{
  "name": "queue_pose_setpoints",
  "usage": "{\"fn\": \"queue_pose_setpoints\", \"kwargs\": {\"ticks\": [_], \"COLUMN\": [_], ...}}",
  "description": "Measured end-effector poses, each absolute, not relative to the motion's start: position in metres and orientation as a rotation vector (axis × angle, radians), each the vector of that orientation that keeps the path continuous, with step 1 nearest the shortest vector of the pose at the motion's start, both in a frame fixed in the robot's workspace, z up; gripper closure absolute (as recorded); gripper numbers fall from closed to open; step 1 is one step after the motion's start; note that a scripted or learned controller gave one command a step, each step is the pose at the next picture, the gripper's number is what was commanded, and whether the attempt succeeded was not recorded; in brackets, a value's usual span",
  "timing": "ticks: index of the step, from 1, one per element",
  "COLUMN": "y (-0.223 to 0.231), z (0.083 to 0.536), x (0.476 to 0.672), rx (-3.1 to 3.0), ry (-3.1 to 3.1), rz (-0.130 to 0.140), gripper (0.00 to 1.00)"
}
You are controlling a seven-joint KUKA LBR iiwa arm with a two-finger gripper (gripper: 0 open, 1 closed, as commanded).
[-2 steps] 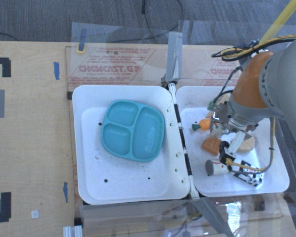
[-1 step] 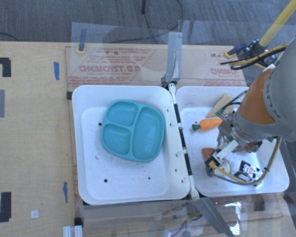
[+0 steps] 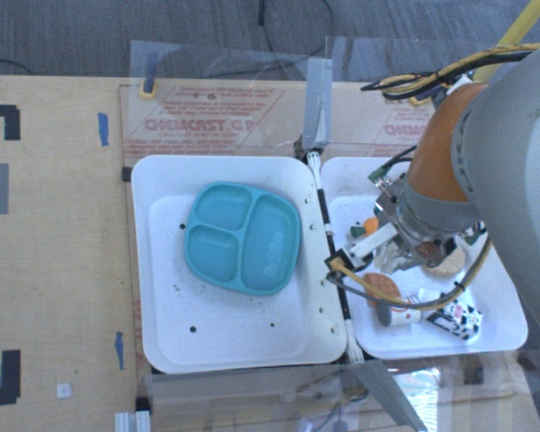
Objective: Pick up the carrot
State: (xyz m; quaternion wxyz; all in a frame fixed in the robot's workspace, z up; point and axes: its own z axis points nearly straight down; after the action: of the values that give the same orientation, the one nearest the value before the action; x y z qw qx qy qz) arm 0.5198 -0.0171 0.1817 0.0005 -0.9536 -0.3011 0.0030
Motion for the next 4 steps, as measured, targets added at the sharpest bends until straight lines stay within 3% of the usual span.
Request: {"fn": "queue_pose_setpoints", "kwargs": {"ticks": [1, 2, 3, 4], "y": [-0.044, -0.059, -0.003, -0.033], "z": [0.193, 0.181, 0.181, 0.181], "x": [0.479, 0.479, 0.479, 0.479], "rx": [-2.64, -2.753, -2.988, -2.619], "ry": [-1.694, -1.502, -0.968, -1.726], "rz": [0.009, 0.011, 0.009, 0.01], "gripper": [1.0, 1.0, 1.0, 1.0]}}
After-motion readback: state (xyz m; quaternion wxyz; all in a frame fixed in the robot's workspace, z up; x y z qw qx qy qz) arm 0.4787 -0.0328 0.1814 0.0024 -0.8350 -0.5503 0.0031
